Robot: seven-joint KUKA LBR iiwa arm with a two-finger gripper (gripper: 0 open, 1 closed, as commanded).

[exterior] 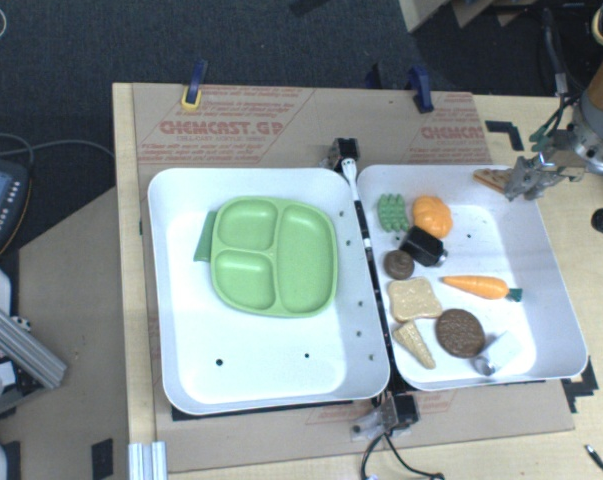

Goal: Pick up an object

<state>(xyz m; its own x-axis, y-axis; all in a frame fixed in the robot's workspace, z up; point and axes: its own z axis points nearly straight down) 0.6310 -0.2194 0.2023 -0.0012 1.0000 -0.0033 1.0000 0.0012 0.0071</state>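
Spoon (486, 361) beside cookie (461, 333); pincer (527, 180) hovers over bin rim (481, 171).

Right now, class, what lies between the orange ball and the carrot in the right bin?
In the camera view, bare white bin floor lies between the orange ball and the carrot.

My wrist and gripper (529, 176)

Pale grey round wrist at the frame's edge, dark cables along it, ending in a small grey metal gripper with darker fittings.
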